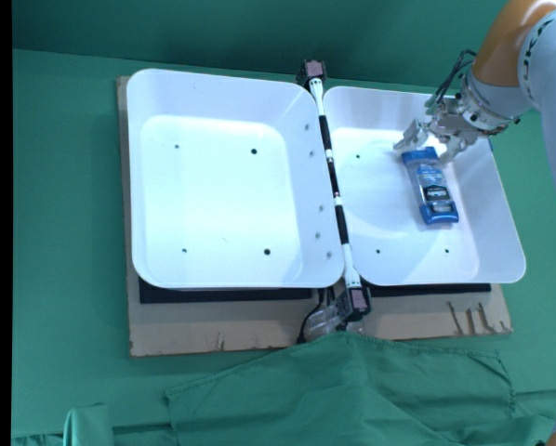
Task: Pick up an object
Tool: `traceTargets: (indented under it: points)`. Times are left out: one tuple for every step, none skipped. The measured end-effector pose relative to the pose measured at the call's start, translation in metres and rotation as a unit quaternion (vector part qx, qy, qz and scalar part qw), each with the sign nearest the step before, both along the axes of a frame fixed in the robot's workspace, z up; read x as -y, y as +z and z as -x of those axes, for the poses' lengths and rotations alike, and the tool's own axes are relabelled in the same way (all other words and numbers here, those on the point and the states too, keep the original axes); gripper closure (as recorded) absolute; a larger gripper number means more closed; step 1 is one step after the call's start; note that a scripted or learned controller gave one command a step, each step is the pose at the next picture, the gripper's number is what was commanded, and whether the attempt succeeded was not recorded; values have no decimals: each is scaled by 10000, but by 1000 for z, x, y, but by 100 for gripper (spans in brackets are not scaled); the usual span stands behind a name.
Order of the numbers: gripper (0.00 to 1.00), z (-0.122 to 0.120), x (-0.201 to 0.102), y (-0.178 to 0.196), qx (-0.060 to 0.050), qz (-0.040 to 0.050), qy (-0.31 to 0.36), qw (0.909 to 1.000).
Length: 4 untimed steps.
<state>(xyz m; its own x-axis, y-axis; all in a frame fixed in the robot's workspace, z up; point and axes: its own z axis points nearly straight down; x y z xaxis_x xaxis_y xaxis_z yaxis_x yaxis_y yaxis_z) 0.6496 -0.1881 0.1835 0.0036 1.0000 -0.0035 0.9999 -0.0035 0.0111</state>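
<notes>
Two shallow white plastic bins sit side by side on a brown cardboard sheet (176, 337) over the green desk (64, 203). A black-and-white striped rod (332, 179) runs between the bins. Left bin (222, 91): bare floor with small dark holes. Right bin (483, 249): one flat blue rectangular packet (430, 189), lying lengthwise in the upper right area; its label print is too small to read. Crumpled green cloth (352, 388) lies at lower centre. The hand (433, 137) hangs at the packet's upper end, fingers spread apart, gripping nothing; whether it touches the packet is unclear.
</notes>
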Motion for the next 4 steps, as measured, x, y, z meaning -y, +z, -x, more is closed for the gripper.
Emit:
traceTargets:
  points:
    - [100, -1, 0, 14, 37, 19, -10, 10000]
    - [100, -1, -9, 73, -12, -3, 32, 10000]
    - [100, -8, -3, 122, -13, -2, -29, 10000]
    - [100, -1, -2, 185, -14, -1, 6, 10000]
